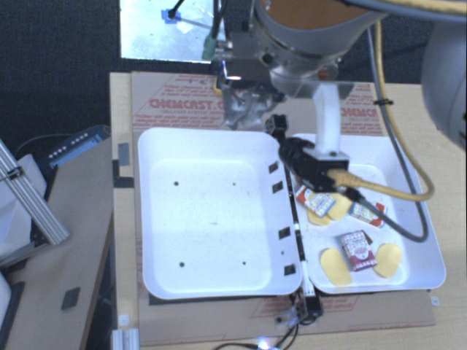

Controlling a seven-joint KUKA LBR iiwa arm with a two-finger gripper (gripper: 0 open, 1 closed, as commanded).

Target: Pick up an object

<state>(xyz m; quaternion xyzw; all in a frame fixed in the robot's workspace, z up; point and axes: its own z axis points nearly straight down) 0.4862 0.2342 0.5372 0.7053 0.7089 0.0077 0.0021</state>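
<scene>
1. End effector (244, 111) hangs at the far side, over the far rim of the left bin (211, 221), close to that bin's far right corner. Wide or narrow: cannot tell, as the view is cluttered there.
2. Arm (321, 20), grey with an orange band, comes in from the far right and passes over the far part of the right bin (436, 270).
3. The things to pick up all lie in the right bin, mostly in its near half, well apart from the end effector.
4. Dark red packet (356, 251) lies flat and a bit skewed between two yellow discs, one to its left (334, 267) and one to its right (390, 259). It overlaps the edges of both.
5. Third yellow disc (334, 210) sits farther back, partly under a red and white packet (315, 198).
6. Small white packet (365, 212) with blue and red print lies just right of that third disc.
7. Left bin floor shows four small dark dots.
8. Black clips (278, 188) run in a row along the wall where the two bins meet.
9. Cardboard sheet (182, 100) with red print lies under both bins, on the desk (91, 224).
10. Left of the bins: a blue-edged device (76, 143) at the desk's far left, and a metal rail (33, 203) slanting at the left edge.
</scene>
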